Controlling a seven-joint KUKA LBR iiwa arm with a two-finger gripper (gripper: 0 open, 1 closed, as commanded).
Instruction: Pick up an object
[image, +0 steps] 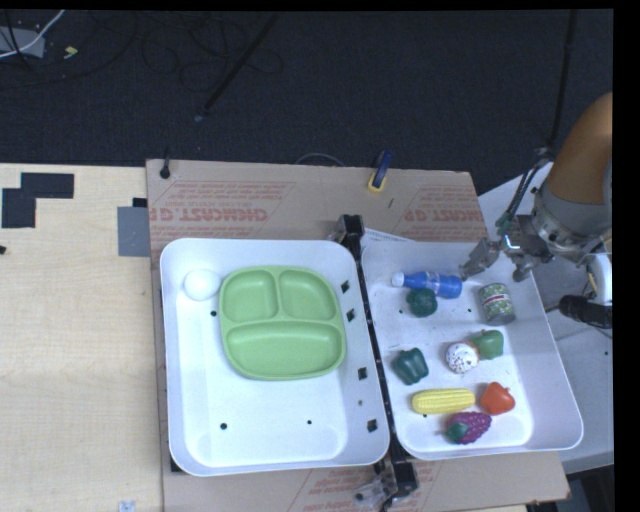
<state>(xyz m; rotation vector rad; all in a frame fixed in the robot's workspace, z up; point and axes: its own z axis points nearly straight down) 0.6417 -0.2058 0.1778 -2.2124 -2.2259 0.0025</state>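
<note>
Faint red mirrored print on cardboard sheet (300, 205) under bins, not legible

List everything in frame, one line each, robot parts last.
bins: 2, white, side by side on bench
divided plate: 1, light green, left bin
ball: 1, white, left bin, upper-left corner
bottle: 1, blue and white, right bin, top
toy corn: 1, yellow, right bin, bottom
toy grapes: 1, purple, below corn
can: 1, greenish, right bin, upper right
arm: 1, grey with orange band, right edge
gripper: 1, dark, over right bin's top edge
</note>
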